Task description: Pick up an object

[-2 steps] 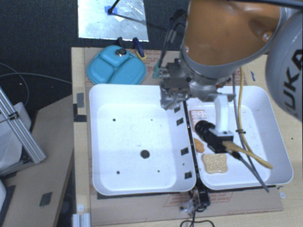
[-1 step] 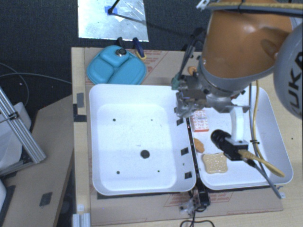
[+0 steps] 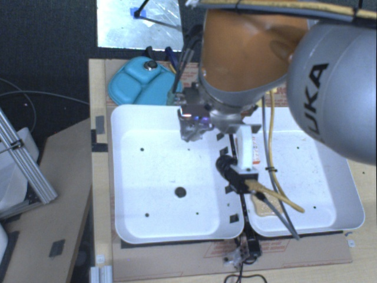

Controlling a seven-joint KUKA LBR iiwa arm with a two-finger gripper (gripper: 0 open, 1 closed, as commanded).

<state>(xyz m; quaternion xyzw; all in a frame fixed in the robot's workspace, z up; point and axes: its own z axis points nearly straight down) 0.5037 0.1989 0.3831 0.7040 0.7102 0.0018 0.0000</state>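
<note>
- Grey arm [image 3: 330, 69] looms nearest my camera.
- Gripper [image 3: 193, 125]: I cannot tell how wide it stands.
- 1 dark disc [image 3: 180, 192] lies nearer me than the gripper, well apart.

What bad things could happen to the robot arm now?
1. The gripper hangs low over the back edge of the left bin, so going lower might bump the rim.
2. The yellow cable dangles into the right bin and could snag on the things there.
3. The small dark object in the left bin sits away from the gripper, so a grab here may catch nothing.
</note>
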